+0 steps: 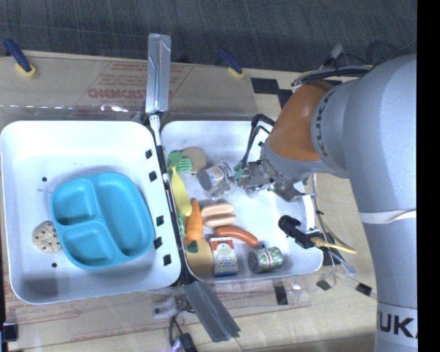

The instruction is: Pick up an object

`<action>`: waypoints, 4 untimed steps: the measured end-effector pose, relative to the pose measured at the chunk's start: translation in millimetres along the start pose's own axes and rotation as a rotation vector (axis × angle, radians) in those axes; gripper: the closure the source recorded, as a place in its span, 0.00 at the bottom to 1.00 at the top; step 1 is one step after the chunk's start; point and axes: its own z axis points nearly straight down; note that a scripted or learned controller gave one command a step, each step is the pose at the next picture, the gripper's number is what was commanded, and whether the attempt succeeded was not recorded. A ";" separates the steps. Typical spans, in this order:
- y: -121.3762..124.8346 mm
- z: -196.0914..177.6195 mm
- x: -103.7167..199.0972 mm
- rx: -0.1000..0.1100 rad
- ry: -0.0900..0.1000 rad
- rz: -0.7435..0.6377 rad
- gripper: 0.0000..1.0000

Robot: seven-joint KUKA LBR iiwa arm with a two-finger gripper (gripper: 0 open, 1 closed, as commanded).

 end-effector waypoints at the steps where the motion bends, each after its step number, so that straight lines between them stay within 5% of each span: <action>1: 0.4 -6.9 -1.0 0.003 -0.001 -0.003 1.00; 2: -24.9 -0.8 -43.3 -0.001 0.001 0.378 1.00; 3: -24.8 -0.8 -43.3 -0.001 0.001 0.378 0.00; 4: -29.7 -6.6 11.2 0.007 0.003 0.509 0.00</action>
